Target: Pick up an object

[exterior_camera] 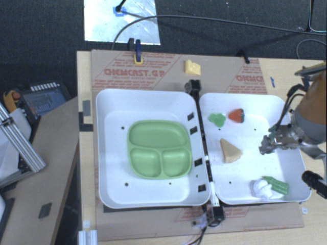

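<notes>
While nothing is yet lifted, the task looks barely begun, and every item lies loose in the right bin. Nearest the camera, at about 5 o'clock in that bin, a green-and-white piece rests against the front wall. Just behind it toward the middle sits a tan wedge, pointing toward 12 o'clock. At the wedge's 3 o'clock, near but apart from it, the hand hangs low over bare bin floor with nothing between its fingers; the view is too blurred there to tell whether they stand apart or together. Farther back, at about 11 o'clock in the bin, a small green lump and a red-orange piece lie just beside each other. Across the divider, the left bin holds a green divided plate. Farthest off, a yellow block sits on the bench. Choosing, closing and lifting all remain, and the wedge is probably the handiest target.
</notes>
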`<state>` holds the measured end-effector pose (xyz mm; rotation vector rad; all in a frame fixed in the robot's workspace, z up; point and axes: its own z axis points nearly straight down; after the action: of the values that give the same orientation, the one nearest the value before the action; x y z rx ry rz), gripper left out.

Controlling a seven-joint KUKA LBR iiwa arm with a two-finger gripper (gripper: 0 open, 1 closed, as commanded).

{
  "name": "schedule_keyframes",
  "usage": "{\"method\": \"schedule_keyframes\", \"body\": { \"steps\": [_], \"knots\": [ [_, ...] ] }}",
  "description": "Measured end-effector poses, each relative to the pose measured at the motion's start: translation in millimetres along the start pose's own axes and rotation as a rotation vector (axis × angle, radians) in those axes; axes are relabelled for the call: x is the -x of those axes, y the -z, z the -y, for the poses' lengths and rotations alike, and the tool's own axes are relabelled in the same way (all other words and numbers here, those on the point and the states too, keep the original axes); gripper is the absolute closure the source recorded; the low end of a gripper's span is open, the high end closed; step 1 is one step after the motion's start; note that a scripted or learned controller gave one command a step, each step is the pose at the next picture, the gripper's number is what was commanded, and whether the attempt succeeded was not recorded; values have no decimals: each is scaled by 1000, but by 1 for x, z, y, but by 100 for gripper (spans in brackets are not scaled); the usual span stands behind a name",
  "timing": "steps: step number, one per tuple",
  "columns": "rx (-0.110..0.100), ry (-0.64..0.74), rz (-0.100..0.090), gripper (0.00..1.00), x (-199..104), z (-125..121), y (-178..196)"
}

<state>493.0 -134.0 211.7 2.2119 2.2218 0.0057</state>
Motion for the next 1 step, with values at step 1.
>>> {"method": "schedule_keyframes", "body": {
  "steps": [1],
  "knots": [
    [-3, 6, -3, 100, -55, -12, 13]
  ]
}}
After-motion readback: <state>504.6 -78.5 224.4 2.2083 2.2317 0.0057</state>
